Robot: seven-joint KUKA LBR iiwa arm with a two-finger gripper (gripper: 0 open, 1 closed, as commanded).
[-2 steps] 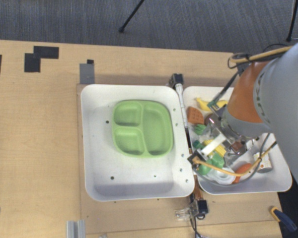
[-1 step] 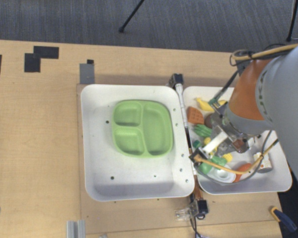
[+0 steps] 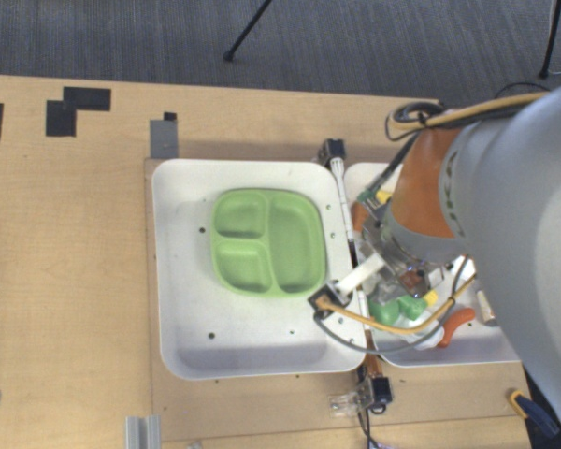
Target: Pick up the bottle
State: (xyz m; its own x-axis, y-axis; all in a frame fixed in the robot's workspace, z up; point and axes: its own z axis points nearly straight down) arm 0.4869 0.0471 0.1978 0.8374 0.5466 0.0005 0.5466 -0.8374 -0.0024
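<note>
A green divided plate (image 3: 266, 241) is seen at the centre of the left bin (image 3: 182, 344). The arm (image 3: 505, 223), grey w/ an orange band, is reached in from 3 o'clock over the right bin (image 3: 467, 352). The gripper (image 3: 397, 283) is lowered into that bin's near-left part; its state can't be told, being hidden by wrist & cables. A green object (image 3: 399, 311), poss. the bottle, is seen just at 6 o'clock of the gripper; contact can't be judged. An orange item (image 3: 456, 321) lies at 3 o'clock of it
</note>
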